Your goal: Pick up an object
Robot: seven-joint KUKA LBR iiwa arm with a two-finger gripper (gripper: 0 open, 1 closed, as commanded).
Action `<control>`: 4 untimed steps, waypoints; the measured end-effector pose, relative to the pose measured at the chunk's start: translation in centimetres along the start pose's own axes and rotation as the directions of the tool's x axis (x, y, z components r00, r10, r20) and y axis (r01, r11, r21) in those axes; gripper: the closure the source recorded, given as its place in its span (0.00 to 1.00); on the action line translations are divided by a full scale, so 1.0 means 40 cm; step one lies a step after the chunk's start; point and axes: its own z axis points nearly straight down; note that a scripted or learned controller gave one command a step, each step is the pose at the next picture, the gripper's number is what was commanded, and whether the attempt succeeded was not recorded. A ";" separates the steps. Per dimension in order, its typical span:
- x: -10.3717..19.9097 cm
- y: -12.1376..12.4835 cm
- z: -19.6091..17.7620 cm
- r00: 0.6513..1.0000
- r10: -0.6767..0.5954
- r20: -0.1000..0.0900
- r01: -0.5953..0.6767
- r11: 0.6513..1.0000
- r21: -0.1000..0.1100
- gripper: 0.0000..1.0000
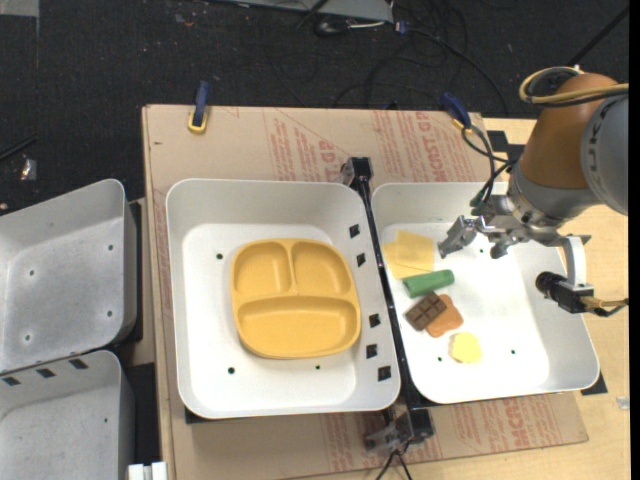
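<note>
In the right bin point(560, 368) lie a pale yellow slab point(408, 251), a green block point(428, 282), a brown waffle-like piece on an orange one point(433, 314), and a small yellow round piece point(464, 348). My gripper point(478, 234) hangs over the upper middle of that bin, to the right of and slightly above the pale yellow slab. Nothing shows between its fingers. The grey arm with its orange band comes in from the right.
The left bin point(190, 268) holds a yellow divided tray point(296, 298). A black divider with clips point(375, 268) runs between the bins. Grey moulded trays point(60, 268) sit off the bench at left. Cables hang by the arm at right.
</note>
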 end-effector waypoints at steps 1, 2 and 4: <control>-0.002 0.005 -0.036 1.000 0.000 0.002 0.000 1.000 -0.008 1.00; -0.017 0.016 -0.150 1.000 -0.001 0.003 0.001 1.000 -0.012 1.00; -0.011 0.011 -0.338 1.000 -0.003 0.003 0.003 1.000 -0.009 1.00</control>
